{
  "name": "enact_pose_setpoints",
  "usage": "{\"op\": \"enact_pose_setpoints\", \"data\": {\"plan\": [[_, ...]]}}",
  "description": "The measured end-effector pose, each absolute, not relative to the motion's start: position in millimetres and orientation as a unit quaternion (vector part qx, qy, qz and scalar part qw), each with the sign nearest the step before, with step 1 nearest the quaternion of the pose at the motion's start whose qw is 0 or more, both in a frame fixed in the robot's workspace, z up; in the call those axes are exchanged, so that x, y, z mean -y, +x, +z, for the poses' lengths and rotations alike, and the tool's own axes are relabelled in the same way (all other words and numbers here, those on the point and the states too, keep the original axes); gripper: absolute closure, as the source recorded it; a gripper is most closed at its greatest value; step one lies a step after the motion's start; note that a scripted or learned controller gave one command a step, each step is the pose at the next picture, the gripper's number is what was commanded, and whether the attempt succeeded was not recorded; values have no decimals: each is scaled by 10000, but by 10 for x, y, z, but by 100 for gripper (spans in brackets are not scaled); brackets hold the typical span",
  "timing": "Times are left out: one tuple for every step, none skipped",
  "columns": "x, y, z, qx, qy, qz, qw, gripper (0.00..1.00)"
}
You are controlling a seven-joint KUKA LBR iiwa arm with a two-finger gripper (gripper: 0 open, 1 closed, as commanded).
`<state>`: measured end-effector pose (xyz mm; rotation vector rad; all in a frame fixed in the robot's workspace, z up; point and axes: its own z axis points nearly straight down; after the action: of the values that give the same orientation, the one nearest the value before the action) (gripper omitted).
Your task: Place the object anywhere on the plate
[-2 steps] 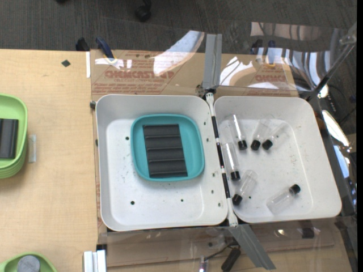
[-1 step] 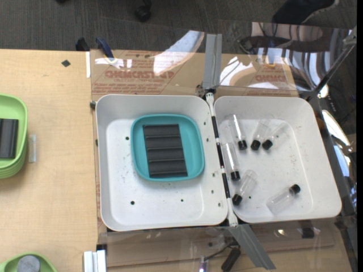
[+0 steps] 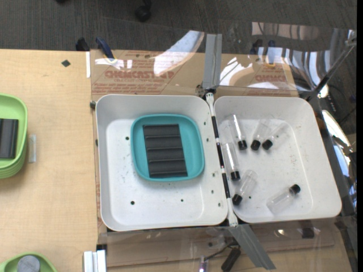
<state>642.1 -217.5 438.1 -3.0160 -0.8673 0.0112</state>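
Camera: 1 fixed view, mounted above the bench (image 3: 45, 152).
Facing: downward at a slant.
Coverage: both white bins — left bin (image 3: 113, 203), right bin (image 3: 306, 203) — plus floor (image 3: 227, 4) beyond.
Range: moderately near.

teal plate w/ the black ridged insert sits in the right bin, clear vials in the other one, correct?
Not quite. The camera view shows the teal plate with its black ridged insert in the left bin; the clear vials lie in the right bin.
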Motion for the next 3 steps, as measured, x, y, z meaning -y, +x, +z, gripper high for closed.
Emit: {"op": "enact_pose_setpoints", "data": {"plan": [[2219,6482,4392,2070,-9783,25,7,0],[2224,6447,4387,1428,-9897,31,11,0],[2229,6441,4394,1016,-9948,24,10,0]]}}
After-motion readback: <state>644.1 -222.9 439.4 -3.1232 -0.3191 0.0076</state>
